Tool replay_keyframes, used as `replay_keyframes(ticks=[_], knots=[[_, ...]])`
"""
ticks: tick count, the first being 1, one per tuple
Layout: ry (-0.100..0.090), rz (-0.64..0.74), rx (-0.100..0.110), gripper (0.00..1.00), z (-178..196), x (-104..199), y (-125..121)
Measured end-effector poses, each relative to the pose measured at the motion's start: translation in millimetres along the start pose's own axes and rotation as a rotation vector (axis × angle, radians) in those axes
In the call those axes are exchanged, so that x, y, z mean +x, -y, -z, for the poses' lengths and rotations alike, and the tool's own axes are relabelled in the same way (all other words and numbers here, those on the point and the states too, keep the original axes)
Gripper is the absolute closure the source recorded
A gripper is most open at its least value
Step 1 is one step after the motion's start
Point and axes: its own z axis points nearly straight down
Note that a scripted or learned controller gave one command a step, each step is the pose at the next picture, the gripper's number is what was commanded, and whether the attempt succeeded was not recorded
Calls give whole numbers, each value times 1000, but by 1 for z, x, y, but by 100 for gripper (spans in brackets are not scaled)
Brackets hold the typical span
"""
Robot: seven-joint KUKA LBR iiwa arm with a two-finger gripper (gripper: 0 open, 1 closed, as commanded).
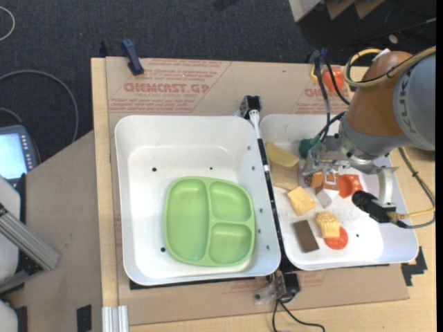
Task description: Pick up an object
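Object nearest the gripper (320, 169): small orange-brown piece (318, 180), lying in the far half of the shallow white bin on the view's right (377, 245). The gripper is directly above it, so you can't tell whether they touch. You also can't tell whether the gripper is open or closed; the grey arm with the orange band (379, 109) and its wrist block your sightline.

Other items you have in the same bin:
- red-orange chunk (350, 184) just beside the orange-brown piece, on the side toward the arm
- small white bit (324, 198) just nearer the camera than the orange-brown piece
- small teal thing (305, 146) at the gripper's far side, partly hidden
- pale yellow wedge (280, 155) near the bin's wall next to the other bin
- yellow cube-like block (301, 200) mid-bin
- dark brown flat rectangular bar (304, 235) near the front wall
- bumpy yellow piece (327, 222) beside the bar, touching a flat red disc (338, 240)

The shallow white bin on the view's left (180, 151) holds a light green three-compartment plastic plate (209, 221), sitting toward the front, well apart from the gripper.

Both bins sit on a brown cardboard-covered bench top (180, 88), and you can see a blue clamp (131, 56) at its far edge.
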Motion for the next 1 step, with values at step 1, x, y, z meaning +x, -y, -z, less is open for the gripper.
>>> replay_keyframes(ticks=[1], knots=[[-5, 7, 9, 100, 65, 60, 35]])
